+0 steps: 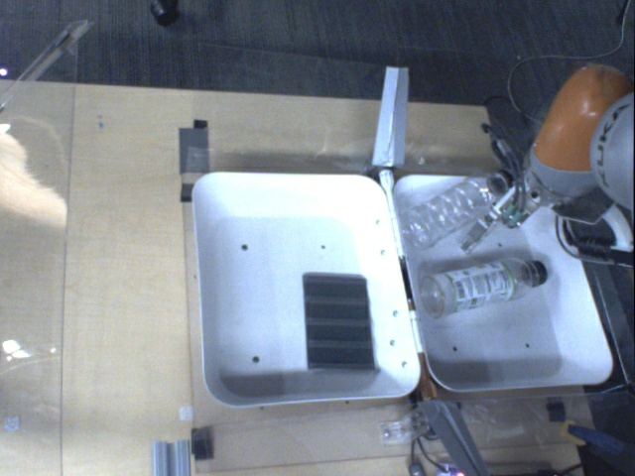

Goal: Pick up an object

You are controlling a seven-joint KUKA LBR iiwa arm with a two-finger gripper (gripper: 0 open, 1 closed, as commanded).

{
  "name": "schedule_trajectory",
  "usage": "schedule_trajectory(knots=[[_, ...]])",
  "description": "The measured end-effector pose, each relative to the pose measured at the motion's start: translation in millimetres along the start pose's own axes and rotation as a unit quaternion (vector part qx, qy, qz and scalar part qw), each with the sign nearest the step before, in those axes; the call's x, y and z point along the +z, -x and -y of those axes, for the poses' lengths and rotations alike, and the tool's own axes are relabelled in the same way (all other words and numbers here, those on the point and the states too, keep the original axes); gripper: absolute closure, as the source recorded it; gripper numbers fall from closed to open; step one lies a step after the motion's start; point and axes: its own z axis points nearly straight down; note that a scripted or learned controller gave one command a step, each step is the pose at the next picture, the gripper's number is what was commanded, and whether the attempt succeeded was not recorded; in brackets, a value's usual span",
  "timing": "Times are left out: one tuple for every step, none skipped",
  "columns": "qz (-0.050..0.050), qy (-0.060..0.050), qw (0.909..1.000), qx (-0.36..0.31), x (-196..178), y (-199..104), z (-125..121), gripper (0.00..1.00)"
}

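**A:** Where is your hand right now?

**B:** My hand [493, 222] hangs over the back part of the right bin [575, 350], reaching in from the right. The grey arm [617, 152] with its orange band [578, 117] sits just above and behind it. I cannot tell how my hand stands, open or closed; it is too small and cluttered at the tip.

**A:** Is anything in it?

**B:** I cannot see anything held. The tip is right beside a clear crumpled plastic bottle [444, 212] that lies in the back left corner of the right bin. Whether I touch it I cannot tell.

**A:** What else lies near?

**B:** In front of my hand, toward the middle of the same bin, a second clear bottle [478, 286] lies on its side, with a printed label around it and a dark cap [536, 272] pointing right. The two bottles are near each other but apart.

**A:** And further out?

**B:** The left bin [238, 286] stands just beside the right one, their rims meeting. In it a dark ribbed rectangular block [337, 320] lies flat, toward the front right. Both bins rest on the light wooden desk [119, 296]. A grey metal post [391, 117] stands at the back where the bins meet.
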Motion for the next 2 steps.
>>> schedule_trajectory(knots=[[-0.001, -0.008, 0.9928, -0.12, -1, -27, -26, 0.0], [0.009, 0.004, 0.9926, -0.121, -16, -27, -34, 1.0]])
